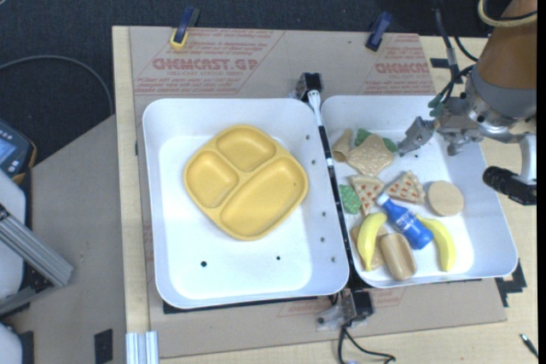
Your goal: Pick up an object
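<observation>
Tan cracker (370,156) lies just left of the pincer (415,135), whose finger state I cannot tell

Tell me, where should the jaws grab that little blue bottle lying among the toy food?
Probably across the blue bottle's body, coming straight down from above. It lies on its side, slanted, white cap toward the upper left. A banana and a bun crowd its lower side, so the jaws should close across its narrow width at mid-body.

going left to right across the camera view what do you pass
Yellow divided plate in the left bin → black divider strip → left banana → blue bottle → round cookie → arm's orange band.
</observation>
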Motion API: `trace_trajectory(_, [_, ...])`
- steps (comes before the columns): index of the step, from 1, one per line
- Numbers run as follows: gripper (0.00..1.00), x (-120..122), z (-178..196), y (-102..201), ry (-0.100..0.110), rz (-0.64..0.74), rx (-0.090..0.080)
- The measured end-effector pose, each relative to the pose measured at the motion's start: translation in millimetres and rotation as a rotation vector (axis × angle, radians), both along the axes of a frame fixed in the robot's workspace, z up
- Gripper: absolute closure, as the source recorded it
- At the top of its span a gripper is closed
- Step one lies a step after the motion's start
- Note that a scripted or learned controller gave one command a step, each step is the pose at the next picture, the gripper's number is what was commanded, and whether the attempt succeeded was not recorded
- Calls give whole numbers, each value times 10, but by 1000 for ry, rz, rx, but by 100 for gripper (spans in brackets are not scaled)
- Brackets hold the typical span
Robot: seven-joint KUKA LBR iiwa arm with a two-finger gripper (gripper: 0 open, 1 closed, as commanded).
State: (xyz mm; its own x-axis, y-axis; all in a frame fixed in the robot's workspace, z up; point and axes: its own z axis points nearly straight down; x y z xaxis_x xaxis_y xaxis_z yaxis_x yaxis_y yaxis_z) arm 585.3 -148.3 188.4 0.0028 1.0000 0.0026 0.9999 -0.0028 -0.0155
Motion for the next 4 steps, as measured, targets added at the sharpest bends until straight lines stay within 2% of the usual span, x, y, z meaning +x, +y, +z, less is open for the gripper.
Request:
trace_trajectory(1, [0, 32, 88, 2, -15, 3, -3])
trace_trajectory(2, [0, 77, -529, 15, -11, 3, -1])
trace_trajectory(3, [0, 90, -1032, 19, -16, 2, -2])
trace_trajectory(4, [100, 108, -885, 20, -23, 3, -3])
